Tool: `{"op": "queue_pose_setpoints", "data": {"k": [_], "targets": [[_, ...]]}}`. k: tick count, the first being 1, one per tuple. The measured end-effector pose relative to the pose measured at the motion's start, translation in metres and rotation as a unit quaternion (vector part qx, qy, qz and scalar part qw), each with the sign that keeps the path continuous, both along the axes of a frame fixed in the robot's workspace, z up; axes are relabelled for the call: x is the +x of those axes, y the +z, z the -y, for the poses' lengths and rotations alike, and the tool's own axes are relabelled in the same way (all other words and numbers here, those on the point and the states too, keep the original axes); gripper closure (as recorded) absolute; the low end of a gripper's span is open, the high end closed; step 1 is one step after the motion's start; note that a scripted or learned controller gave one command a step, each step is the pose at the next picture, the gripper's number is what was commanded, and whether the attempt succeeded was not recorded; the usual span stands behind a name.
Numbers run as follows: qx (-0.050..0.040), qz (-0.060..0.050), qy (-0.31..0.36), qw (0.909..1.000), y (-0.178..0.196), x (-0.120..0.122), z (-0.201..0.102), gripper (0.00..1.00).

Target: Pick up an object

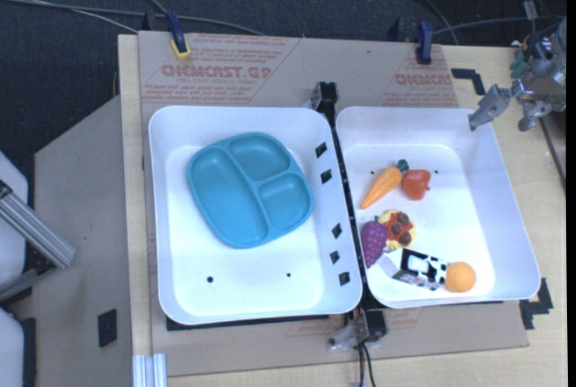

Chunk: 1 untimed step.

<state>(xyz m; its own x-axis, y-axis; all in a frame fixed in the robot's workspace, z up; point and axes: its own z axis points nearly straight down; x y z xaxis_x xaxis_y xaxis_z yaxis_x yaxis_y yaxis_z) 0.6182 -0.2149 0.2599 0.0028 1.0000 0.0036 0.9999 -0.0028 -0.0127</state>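
Note:
The right bin [499,196] holds several toy foods. An orange carrot [381,184] lies beside a red tomato-like piece [416,185]. Below them are purple grapes [373,239], a yellow and red piece [397,224], a black and white block [419,268] and an orange ball [460,277]. My gripper [506,112] hangs over the right bin's far right corner, well away from the toys. Its two grey fingers [482,110] stand apart, open, with nothing between them.
A blue divided plate [250,189] lies in the left bin [180,277]. Black clips [337,232] run along the wall between the bins. Clamps [179,41] hold the cardboard base at the back. Cables cross the dark floor beyond.

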Motion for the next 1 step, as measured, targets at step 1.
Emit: {"op": "queue_pose_setpoints", "data": {"k": [1], "targets": [[-0.0016,0.006,0.002,1.0,0.0074,0.0024,-0.0006,0.0]]}}
